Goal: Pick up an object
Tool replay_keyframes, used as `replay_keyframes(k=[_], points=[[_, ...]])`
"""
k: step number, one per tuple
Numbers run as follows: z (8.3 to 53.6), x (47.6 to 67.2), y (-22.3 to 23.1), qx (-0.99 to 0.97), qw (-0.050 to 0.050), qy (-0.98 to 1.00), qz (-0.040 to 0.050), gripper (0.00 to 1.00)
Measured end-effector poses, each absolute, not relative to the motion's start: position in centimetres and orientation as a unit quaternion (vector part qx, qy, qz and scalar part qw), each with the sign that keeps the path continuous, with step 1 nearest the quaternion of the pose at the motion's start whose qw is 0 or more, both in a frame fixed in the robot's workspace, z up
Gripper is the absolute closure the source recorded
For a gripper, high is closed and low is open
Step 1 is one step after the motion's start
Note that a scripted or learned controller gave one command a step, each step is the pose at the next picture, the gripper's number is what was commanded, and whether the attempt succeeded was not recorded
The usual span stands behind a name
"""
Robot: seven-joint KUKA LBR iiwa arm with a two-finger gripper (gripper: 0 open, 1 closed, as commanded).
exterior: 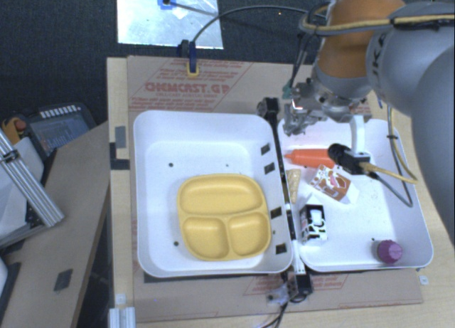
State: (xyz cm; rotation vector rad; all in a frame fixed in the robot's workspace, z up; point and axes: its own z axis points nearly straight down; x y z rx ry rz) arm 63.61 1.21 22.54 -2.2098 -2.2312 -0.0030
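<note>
— Nearest the camera, what's in the right bin (419,245)?
— Purple round object (389,251) by the front corner, and a small black-and-white carton (313,223) against the divider.

— And farther back?
— An orange carrot-shaped piece (311,156) lying flat, a red-and-white packet (332,183) just beside it, and a pale cone-like piece (293,182) near the divider.

— Where's the tool (298,122)?
— Over the right bin's back left corner, just behind the orange piece. Whether it's spread or closed, I can't tell; nothing visibly sits in it.

— Left bin (153,177)?
— A yellow divided tray (223,216), lying flat toward the front.

— Tabletop (117,99)?
— Brown printed board under both bins.
</note>
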Motion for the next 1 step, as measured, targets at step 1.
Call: replay_keyframes(k=[1], points=[[21.59, 62.67, 6.72, -0.704, 0.001, -0.710, -0.0007, 1.00]])
